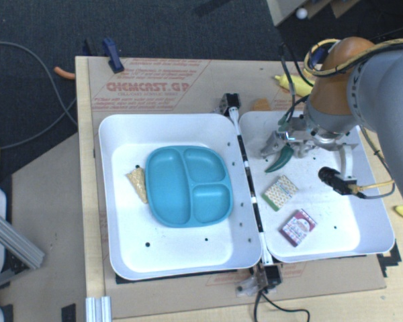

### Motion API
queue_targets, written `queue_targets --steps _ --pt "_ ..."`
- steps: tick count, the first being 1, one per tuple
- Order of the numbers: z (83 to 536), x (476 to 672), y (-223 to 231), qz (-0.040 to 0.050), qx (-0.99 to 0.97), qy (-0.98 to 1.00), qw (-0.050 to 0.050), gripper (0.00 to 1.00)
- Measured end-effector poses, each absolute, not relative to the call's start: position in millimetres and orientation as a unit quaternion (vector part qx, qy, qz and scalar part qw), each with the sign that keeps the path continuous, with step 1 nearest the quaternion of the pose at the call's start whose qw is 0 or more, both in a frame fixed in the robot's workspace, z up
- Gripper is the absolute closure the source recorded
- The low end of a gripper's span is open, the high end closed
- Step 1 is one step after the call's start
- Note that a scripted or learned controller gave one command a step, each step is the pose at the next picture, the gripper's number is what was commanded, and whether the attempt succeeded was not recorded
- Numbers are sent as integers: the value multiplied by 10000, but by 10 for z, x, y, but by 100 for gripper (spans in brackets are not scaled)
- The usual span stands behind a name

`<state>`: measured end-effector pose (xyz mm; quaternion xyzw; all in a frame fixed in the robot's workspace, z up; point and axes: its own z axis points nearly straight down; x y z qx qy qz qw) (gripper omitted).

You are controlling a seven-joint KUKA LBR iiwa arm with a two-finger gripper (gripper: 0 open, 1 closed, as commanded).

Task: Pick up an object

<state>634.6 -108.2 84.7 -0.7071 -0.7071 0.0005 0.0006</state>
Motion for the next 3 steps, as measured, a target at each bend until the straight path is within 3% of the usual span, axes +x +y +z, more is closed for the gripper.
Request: queue_targets --steps 1,2,3 --pt "851 6669 -1071 -6 -7067 -7075 -14 0" --pt "846 6329 -1035 5 -7075 -7067 9 0" --pt "946 6334 -1030 -2 -7075 -7067 3 100"
